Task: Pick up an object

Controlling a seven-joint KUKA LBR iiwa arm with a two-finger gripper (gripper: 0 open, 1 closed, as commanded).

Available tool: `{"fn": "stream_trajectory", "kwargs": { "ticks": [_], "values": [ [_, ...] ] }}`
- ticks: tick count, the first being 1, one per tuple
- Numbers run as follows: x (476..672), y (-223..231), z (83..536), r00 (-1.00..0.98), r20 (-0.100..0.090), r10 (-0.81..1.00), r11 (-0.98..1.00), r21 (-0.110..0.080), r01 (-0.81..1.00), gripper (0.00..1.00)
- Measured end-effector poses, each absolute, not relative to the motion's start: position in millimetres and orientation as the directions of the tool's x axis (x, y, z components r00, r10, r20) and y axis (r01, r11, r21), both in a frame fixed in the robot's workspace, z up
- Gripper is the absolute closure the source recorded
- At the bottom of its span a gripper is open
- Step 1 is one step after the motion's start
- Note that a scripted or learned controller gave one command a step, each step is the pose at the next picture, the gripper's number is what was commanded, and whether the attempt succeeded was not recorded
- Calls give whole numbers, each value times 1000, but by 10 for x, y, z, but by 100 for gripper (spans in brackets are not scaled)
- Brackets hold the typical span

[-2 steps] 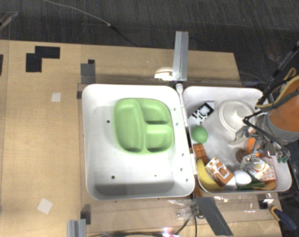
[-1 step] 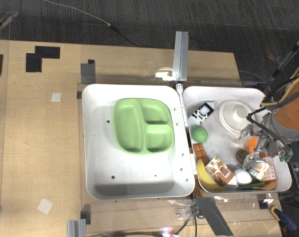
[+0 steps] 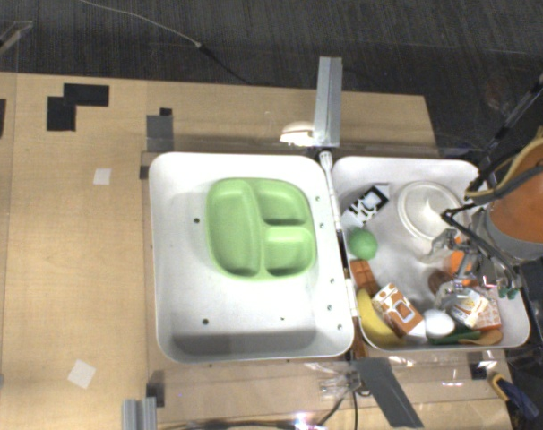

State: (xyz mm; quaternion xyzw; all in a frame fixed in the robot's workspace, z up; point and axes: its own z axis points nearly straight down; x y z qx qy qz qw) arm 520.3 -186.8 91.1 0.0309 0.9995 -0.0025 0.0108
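Note:
The right bin [image 3: 451, 167] holds the loose objects. A white upturned bowl [image 3: 426, 209] sits near its back, with a black-and-white packet [image 3: 367, 204] to the left. A green ball [image 3: 363, 245] lies by the left wall. Below it are a brown block [image 3: 364, 276], a yellow banana [image 3: 372, 321], an orange-and-white carton [image 3: 397, 307] and a white egg-shaped thing [image 3: 439, 324]. My gripper [image 3: 454, 274] hangs low over the right part of this bin, just right of the bowl and above an orange-patterned packet [image 3: 476, 310]. Cables and the wrist hide its tips.
The left bin [image 3: 177, 330] carries a green divided tray [image 3: 259, 227] in its upper middle. A grey metal post [image 3: 328, 101] stands behind the gap between the bins. The arm's orange band [image 3: 527, 204] overhangs the right bin's right rim.

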Motion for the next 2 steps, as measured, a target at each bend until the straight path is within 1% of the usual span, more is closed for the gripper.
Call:
{"fn": "stream_trajectory", "kwargs": {
  "ticks": [1, 2],
  "values": [
    [5143, -1861, 911, -986, -23, 165, 986, -1, 165, 0],
    [5013, -1610, 915, -941, -23, 337, 941, 1, 338, 0]
  ]
}}
